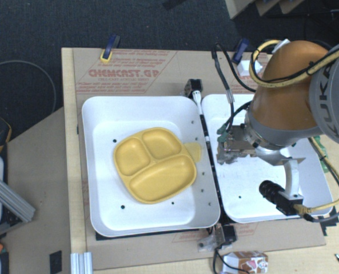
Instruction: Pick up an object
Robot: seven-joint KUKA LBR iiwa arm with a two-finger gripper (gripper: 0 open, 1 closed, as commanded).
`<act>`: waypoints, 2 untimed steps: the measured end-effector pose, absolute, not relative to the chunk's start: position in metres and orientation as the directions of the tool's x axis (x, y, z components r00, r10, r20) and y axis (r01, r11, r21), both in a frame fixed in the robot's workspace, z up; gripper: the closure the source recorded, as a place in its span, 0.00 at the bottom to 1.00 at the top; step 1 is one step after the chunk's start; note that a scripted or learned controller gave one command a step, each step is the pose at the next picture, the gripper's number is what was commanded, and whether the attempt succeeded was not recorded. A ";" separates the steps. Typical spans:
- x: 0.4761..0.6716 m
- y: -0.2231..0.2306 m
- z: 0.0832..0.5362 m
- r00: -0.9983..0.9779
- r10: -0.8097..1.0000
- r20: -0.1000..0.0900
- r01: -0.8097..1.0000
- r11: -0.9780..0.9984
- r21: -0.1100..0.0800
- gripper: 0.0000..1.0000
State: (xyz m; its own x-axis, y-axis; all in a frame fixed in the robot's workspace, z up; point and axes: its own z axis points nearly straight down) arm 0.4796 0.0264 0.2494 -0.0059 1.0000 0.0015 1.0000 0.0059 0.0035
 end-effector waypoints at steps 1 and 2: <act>0.481 0.007 0.351 0.000 1.000 0.000 1.000 0.000 0.013 1.00; 0.480 0.084 0.392 -0.009 1.000 0.003 1.000 0.009 0.007 1.00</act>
